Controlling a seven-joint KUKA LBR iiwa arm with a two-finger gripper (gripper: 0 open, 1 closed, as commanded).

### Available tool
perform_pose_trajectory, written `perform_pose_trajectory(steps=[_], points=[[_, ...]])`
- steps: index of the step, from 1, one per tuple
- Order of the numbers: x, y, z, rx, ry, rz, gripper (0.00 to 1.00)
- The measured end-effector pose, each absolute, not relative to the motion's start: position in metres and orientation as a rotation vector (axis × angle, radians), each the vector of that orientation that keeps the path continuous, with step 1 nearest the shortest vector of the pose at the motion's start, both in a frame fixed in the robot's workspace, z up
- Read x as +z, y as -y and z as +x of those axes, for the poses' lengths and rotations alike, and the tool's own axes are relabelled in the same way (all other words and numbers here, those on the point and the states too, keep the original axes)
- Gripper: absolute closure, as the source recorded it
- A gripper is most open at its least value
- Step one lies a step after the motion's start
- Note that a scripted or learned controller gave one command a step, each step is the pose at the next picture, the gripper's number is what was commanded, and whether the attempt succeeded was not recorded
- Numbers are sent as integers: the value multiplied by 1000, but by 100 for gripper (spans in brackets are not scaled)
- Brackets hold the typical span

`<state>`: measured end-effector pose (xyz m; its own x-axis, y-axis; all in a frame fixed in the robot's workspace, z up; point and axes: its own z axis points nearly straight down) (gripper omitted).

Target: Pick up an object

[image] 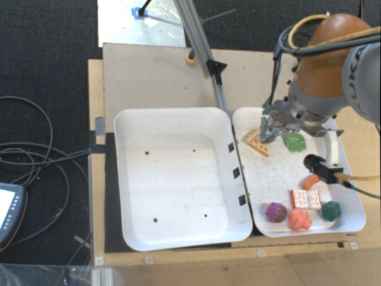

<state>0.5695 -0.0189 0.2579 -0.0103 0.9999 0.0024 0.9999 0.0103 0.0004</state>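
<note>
1. Two letters, "UK", are all I can read, on my arm (pixel 363 76) near the frame edge; the red-and-white box (pixel 305 199) carries a print too small to make out.
2. My gripper (pixel 269 130) sits over the right bin (pixel 351 222), just above the tan waffle piece (pixel 257 143), which is touching or almost touching it.
3. Whether its fingers are spread or pressed together, I cannot tell.
4. Just right of the gripper lies the green object (pixel 293 141).

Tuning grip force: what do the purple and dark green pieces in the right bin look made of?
Purple piece: looks like matte moulded plastic or rubber, uniform colour. Dark green piece: faceted, slightly glossy, probably hard plastic. Both too small to be sure.
</note>
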Motion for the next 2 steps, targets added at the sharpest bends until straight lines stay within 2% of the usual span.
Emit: perform_pose_trajectory(steps=[2], points=[[231,-74,567,-1,2231,-2208,100]])
